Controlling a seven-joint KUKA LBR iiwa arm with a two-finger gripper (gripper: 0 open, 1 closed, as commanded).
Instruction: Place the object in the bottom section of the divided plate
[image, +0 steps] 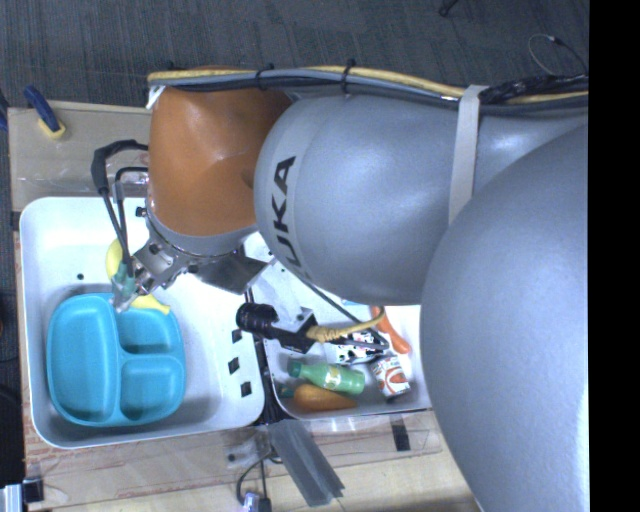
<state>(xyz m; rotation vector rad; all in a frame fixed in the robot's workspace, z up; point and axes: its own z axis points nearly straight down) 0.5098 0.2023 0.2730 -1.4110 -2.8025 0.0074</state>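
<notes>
- right bin (420, 405) near edge: green bottle (330, 377) lying on its side, brown-orange item (318, 398) just nearer than it, small red-and-white can (394, 377) to their right
- orange piece (392, 335) and a black-and-white item (358, 347) just beyond the bottle, rest of that bin hidden under the arm
- left bin (60, 225): blue divided plate (112, 357) in its near-left part, one long section on the left, two smaller ones on the right
- yellow object (150, 303) at the plate's far edge, touching or overlapping the rim, not in any section as far as I can tell
- gripper (127, 290) low over that same spot, tips at the yellow object; a yellow-green bit (115, 262) sits just beyond the tips, can't tell if it's the same object
- fingers: can't tell if apart or together, or whether they hold anything
- orange band (205, 160) and grey arm (400, 180) cover the far and right part of the view
</notes>
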